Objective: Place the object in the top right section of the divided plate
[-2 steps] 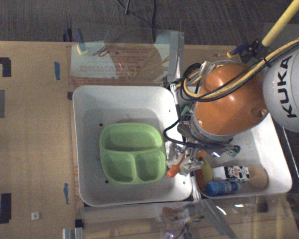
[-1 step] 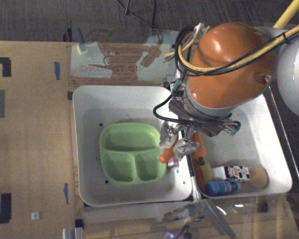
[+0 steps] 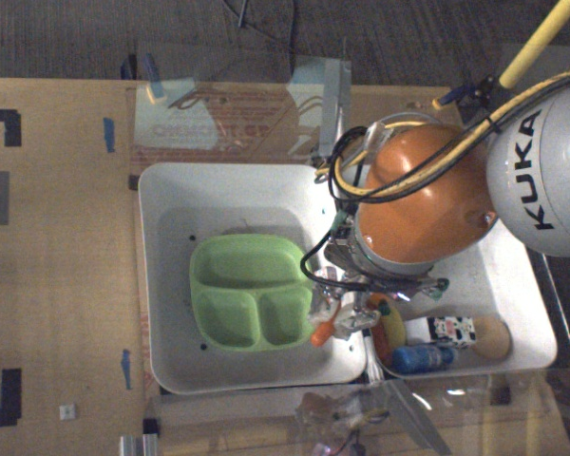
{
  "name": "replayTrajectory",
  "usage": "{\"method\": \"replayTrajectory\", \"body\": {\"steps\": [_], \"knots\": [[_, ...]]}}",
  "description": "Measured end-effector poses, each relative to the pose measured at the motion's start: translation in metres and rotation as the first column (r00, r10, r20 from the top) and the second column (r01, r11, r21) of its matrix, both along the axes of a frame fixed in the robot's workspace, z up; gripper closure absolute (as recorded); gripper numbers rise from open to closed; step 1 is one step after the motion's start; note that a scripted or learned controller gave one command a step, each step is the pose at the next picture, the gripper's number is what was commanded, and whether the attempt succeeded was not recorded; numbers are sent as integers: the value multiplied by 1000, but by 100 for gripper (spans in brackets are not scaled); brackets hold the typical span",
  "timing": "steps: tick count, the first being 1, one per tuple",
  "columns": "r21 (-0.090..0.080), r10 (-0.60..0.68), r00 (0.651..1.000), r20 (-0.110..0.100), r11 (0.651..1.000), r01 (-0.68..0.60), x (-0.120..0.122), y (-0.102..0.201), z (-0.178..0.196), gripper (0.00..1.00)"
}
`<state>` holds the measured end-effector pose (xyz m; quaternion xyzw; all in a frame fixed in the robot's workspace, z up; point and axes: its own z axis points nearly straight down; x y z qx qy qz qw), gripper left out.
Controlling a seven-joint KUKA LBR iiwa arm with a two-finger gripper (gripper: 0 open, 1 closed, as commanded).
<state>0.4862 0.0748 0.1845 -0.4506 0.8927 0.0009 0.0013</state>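
A green divided plate (image 3: 198, 288) lies in the left bin (image 3: 161, 255), with one long section along its far side and two smaller ones along its near side. My gripper (image 3: 345, 317) hangs below the orange wrist band, just off the plate's near right corner, over the wall between the two bins. A small orange object (image 3: 322, 332), carrot-like, shows at the gripper's tip, touching or just over the plate's right rim. The wrist hides how the gripper meets it.
The right bin (image 3: 527, 283) holds a yellow and red item (image 3: 392, 327), a blue bottle (image 3: 424, 358), a small black-and-white box (image 3: 453, 330) and a tan ball (image 3: 493, 338) along its near side. A clear plastic sheet (image 3: 237, 117) lies behind the left bin.
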Motion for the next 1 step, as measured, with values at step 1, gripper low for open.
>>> {"method": "replayTrajectory", "body": {"steps": [1], "knots": [[0, 5, 1000, 4, 1000, -5, -6, -49, 38, 100]]}}
